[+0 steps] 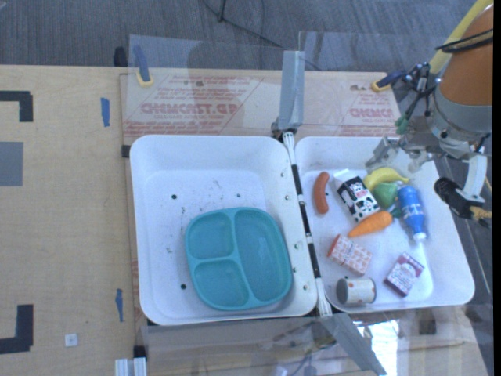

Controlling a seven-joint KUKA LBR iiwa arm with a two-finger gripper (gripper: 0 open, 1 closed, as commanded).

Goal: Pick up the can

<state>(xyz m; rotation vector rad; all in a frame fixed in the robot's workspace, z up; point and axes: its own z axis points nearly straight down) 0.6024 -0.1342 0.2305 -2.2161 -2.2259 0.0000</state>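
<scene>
bench [63,210]: tan top, black corner marks and blue tape bits on the left part
left bin [149,163]: white, specks on the floor, holds the tray
right bin [458,284]: white, touches left bin along the centre seam, holds all the small items
arm [468,69]: enters from upper right, orange band over grey wrist, sits above right bin's far right corner
tray [235,258]: teal, three compartments, near-right part of left bin, close to the seam
gripper [403,149]: hangs over right bin's far edge, just above the banana; can't tell if fingers are spread or closed, nothing visibly pinched
bottle [412,211]: blue with white cap, right of carrot, cap toward the near side
banana [387,178]: yellow, green tip, far side of right bin, touching the milk carton's right side
carrot [369,224]: orange, tilted, between carton and bottle
sausage [321,192]: red-orange, lying lengthwise by the seam
milk carton [358,197]: black and white cow print, centre-far
can [356,291]: on its side, near edge of right bin, pale end facing left, well apart from gripper
cracker box [349,254]: orange-pink, just above can
red box [405,274]: maroon, right of can
</scene>
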